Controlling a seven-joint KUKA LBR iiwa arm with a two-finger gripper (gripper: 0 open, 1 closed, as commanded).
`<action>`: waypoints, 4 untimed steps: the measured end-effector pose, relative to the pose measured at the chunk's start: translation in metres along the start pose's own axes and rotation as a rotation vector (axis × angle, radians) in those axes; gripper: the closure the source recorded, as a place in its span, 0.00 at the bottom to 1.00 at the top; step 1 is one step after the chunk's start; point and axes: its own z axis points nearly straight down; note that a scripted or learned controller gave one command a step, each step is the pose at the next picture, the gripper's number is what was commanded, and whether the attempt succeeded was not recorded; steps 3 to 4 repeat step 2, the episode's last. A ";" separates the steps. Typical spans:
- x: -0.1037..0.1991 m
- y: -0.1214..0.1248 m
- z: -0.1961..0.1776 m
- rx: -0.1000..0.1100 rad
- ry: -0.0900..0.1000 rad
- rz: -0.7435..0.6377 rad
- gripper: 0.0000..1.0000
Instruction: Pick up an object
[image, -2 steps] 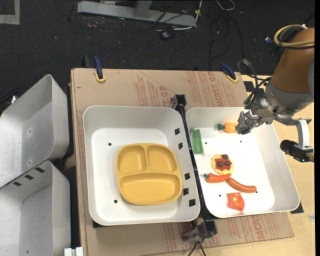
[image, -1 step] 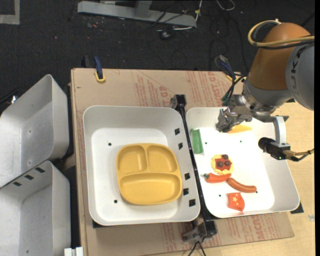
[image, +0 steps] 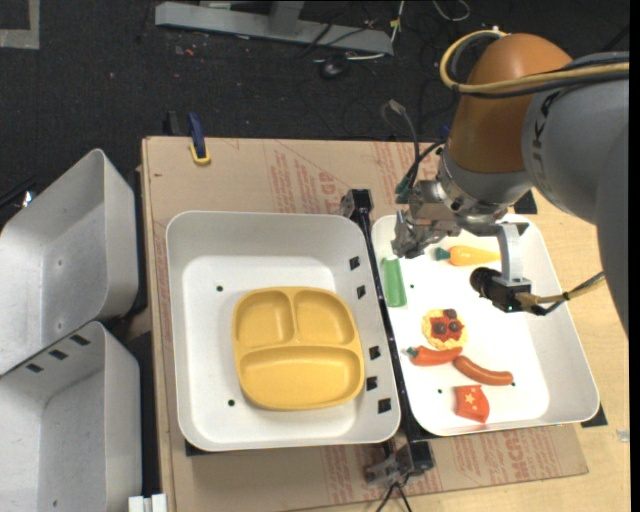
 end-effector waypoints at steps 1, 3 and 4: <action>0.055 0.005 -0.003 -0.001 0.000 0.000 1.00; 0.106 0.017 -0.002 -0.001 0.000 0.000 1.00; 0.106 0.017 -0.002 -0.001 0.000 0.000 1.00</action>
